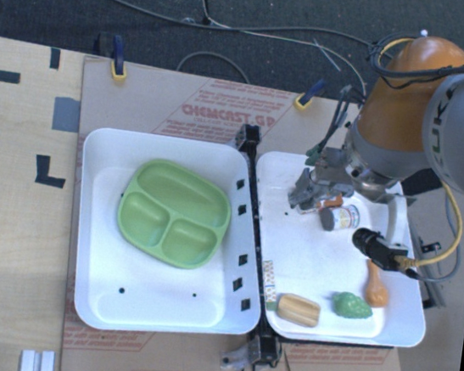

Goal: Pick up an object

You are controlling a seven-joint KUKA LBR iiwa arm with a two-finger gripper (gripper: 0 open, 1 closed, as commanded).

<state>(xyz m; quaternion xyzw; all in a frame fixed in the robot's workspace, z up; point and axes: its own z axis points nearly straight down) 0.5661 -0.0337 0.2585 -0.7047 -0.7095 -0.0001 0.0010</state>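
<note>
In the right bin (294, 232), upper part: claw (306, 193), grey metal, poised low over the smooth white floor; whether its fingers stand apart or together cannot be told. Just right of the claw: small cylindrical bottle (340, 217), pale with an orange band, lying on its side. Below the claw, near the bin's front rim: tan loaf-shaped block (298, 310), bumpy green piece (352, 305), orange pear-shaped piece (375, 286). Left bin (86, 280): glossy green compartment plate (175, 213), rounded square.

arm (450, 100) cut off at right
</note>
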